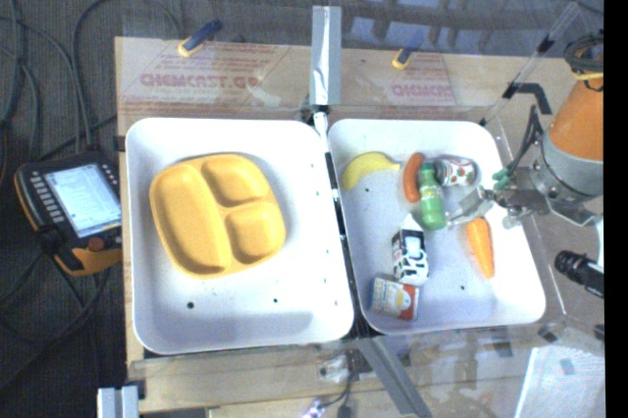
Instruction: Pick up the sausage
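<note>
Here, the one overhead camera looks down at a slant on a wooden surface [147,78] bearing two white bins side by side. The left bin [147,308] holds a yellow compartment tray [218,212]. The right bin [520,293] holds the sausage [413,177], a small reddish-orange link lying near the far wall, between a banana [365,169] and a green bottle [430,200] that it touches or nearly touches. It looks like a light, smooth toy, likely stiff and a little slippery; the best hold is probably across its narrow middle, though the bottle crowds one side. Also in the bin: a carrot [480,246], a small can [455,173], a black-and-white carton [412,255] and a flat packet [395,297]. The end effector [481,200] reaches in from the right, near the bottle and above the carrot, apart from the sausage. Whether it is released or clenched cannot be told; nothing is visibly grasped.
</note>
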You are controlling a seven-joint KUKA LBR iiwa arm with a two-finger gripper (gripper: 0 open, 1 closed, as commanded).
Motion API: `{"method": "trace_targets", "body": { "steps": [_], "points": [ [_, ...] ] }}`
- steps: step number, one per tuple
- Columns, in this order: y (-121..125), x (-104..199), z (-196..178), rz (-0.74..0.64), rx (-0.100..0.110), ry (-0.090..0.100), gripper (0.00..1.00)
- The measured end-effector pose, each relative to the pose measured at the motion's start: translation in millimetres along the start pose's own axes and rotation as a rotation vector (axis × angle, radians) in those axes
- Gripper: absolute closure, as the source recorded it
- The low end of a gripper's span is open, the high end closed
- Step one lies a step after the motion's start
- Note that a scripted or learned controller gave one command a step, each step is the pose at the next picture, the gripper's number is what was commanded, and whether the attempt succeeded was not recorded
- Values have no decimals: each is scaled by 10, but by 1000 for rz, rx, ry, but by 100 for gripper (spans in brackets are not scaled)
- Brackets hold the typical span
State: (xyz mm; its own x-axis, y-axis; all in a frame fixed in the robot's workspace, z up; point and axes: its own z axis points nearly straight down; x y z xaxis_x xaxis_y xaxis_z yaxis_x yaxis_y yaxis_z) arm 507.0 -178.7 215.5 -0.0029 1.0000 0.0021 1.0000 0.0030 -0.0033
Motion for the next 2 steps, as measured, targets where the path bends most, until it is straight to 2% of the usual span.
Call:
{"method": "trace_targets", "body": {
  "steps": [1,2],
  "points": [
    [955,249,675,333,1,-2,0],
    [1091,254,1259,310,-10,-7,0]
  ]
}}
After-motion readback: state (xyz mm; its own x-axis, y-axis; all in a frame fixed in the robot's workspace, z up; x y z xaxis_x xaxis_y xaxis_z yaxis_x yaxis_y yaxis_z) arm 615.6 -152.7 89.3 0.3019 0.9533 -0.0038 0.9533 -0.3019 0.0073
